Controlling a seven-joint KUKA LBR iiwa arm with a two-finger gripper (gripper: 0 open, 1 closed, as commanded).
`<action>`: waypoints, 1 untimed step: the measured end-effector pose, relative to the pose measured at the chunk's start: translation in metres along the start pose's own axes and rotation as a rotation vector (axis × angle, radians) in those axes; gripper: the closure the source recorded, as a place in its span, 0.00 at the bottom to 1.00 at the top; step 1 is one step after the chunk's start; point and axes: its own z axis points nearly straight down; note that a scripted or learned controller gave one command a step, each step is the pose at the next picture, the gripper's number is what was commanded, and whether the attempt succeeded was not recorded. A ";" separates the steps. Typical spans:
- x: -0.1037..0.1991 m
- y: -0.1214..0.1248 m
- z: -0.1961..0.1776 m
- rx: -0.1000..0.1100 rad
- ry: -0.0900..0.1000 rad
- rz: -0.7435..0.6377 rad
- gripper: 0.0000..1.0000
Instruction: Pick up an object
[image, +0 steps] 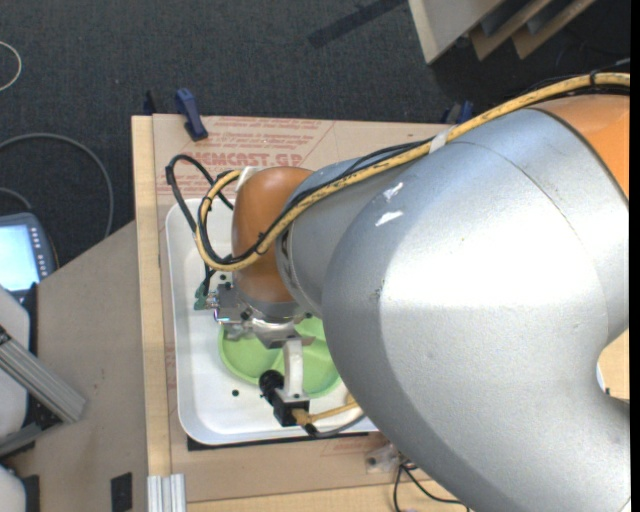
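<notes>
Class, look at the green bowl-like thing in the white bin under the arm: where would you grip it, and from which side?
Probably by its thin rim, coming from above. The green object looks shallow and rounded, lying flat in the white bin, so its sides offer little to pinch. The rim nearest the bin's left wall is exposed; the arm hides the rest.

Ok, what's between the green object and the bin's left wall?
In the camera view, bare white bin floor lies between the green object and the bin's left wall, apart from one small dark speck.
</notes>
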 end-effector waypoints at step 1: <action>-0.002 0.003 -0.011 -0.001 0.002 0.006 1.00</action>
